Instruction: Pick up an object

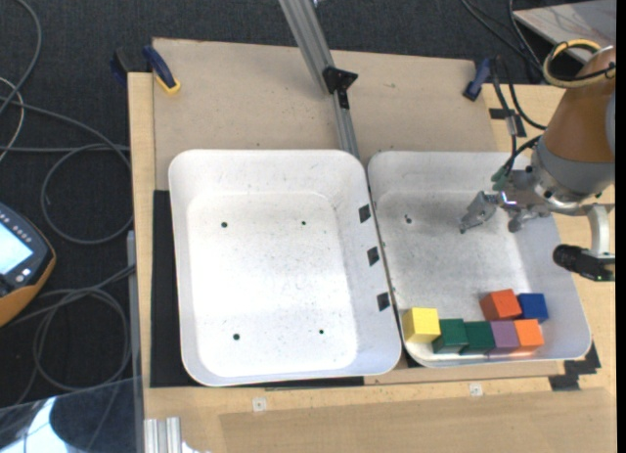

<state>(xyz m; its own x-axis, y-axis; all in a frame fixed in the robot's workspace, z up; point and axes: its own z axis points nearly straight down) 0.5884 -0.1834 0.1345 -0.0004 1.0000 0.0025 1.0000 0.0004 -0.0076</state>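
The blocks (476, 324) are lying in a left-right row; the claw (492, 211) is hanging apart (gripping nothing) above the right bin (430, 246).

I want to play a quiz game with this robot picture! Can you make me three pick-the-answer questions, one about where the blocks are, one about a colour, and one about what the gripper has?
1. Where are the blocks?
A. In the left bin
B. Along the near edge of the right bin
C. On the floor

2. What colour is the block furthest left in the group?
A. Yellow
B. Pink
C. White

3. Where is the gripper?
A. Above the right bin, apart from the blocks
B. Touching the blocks
C. Over the left bin

Answers:
1 B: the blocks are bunched by the right bin's near rim.
2 A: the yellow block ends the group.
3 A: the gripper hangs farther back.
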